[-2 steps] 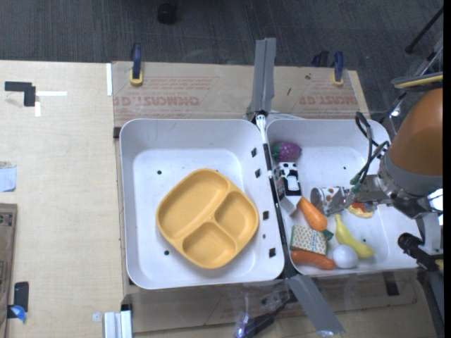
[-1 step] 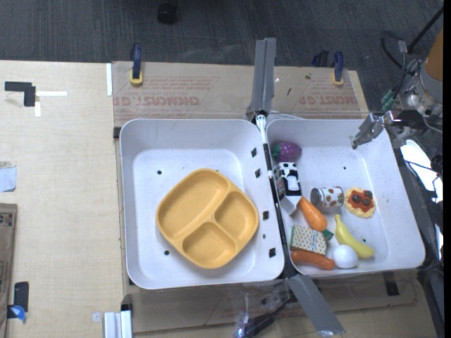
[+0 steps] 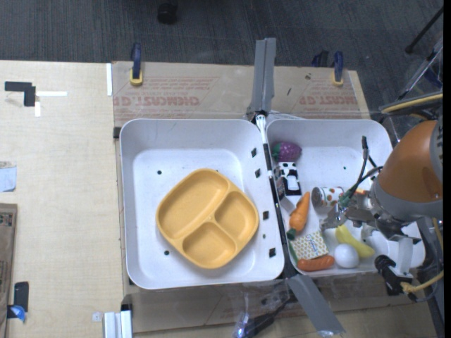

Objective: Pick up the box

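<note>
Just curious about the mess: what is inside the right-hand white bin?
The right bin holds a purple toy, carrot, banana, white ball and patterned box. The arm covers its right side.

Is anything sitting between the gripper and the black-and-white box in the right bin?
Yes. The gripper sits toward the white right bin's right side; the small black-and-white box lies against its left wall. A silver can and an orange carrot lie between them. Coming from above would likely clear both.
</note>
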Available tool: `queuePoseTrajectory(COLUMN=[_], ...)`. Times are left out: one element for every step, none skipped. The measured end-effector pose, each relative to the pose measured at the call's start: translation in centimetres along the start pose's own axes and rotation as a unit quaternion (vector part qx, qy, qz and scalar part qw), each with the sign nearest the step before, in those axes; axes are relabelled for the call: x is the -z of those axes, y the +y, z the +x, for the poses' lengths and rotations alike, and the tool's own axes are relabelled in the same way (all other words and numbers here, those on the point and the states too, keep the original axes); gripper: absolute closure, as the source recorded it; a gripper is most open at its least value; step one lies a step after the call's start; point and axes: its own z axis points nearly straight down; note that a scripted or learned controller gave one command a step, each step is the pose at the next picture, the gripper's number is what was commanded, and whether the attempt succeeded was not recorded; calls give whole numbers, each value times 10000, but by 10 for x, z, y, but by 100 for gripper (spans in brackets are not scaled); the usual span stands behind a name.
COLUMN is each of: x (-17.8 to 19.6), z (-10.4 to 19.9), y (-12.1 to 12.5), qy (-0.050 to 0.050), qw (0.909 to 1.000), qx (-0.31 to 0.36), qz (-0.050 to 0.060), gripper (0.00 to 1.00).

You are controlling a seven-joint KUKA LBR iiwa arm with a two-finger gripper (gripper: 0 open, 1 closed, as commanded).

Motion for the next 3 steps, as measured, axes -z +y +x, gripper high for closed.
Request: queuePoseTrajectory(x=[19, 1, 9], z=[6, 33, 33], y=[90, 142, 142], qy=[-7, -10, -24], qw=[10000, 9983, 9984], qx=[-27, -578, -557], qz=[-11, -5, 2], gripper=[0, 0, 100])
